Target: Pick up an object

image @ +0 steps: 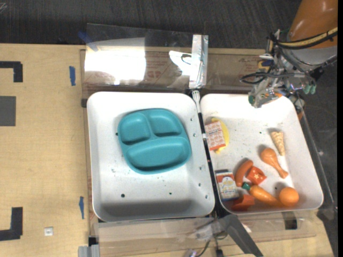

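I see the gripper (pixel 262 96) above the far right corner of the right bin (pixel 305 138), with cables bunched round the wrist. I cannot tell how it is set; nothing is visibly in its grasp. The candidate objects lie in the right bin: a small packet (pixel 215 135) by the left wall, a cone (pixel 278 142), a drumstick (pixel 273 160), an orange (pixel 289 196) and a carrot (pixel 262 194) near the front. The left bin (pixel 102 143) holds a teal divided tray (pixel 154 140).
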